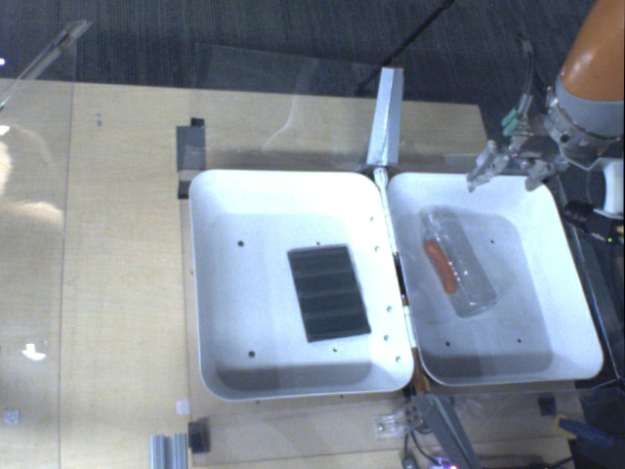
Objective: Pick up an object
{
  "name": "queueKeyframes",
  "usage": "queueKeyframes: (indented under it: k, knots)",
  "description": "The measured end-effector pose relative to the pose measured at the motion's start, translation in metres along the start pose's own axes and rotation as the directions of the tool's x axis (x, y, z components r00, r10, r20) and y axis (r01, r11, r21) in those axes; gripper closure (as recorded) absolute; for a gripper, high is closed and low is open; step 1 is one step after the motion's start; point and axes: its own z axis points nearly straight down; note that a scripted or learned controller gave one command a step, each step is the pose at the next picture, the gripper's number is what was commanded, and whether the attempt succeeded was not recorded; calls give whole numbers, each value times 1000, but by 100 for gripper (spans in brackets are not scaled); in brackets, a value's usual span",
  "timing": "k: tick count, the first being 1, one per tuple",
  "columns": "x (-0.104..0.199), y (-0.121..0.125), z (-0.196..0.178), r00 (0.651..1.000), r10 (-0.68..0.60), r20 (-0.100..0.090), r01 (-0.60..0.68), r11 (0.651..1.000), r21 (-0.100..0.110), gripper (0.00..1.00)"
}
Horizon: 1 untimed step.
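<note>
I see the gripper (508, 172) with jaws spread and empty above the right bin's (571, 345) far edge; the clear bottle (457, 262) lies inside that bin.

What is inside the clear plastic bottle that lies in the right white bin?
Inside the clear plastic bottle there is a long orange piece, lying along the bottle's length. What it is cannot be told. The right white bin floor under the bottle is blurred by the plastic.

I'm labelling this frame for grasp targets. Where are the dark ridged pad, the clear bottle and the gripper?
dark ridged pad (329, 292), camera view, middle of its top face
clear bottle (459, 265), camera view, mid-body
gripper (506, 169), camera view, between the fingertips
</note>
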Motion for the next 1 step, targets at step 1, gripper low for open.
queueKeyframes:
  k: [1]
  knots:
    - [12,-3,186,993,-116,0,116,993,-5,0]
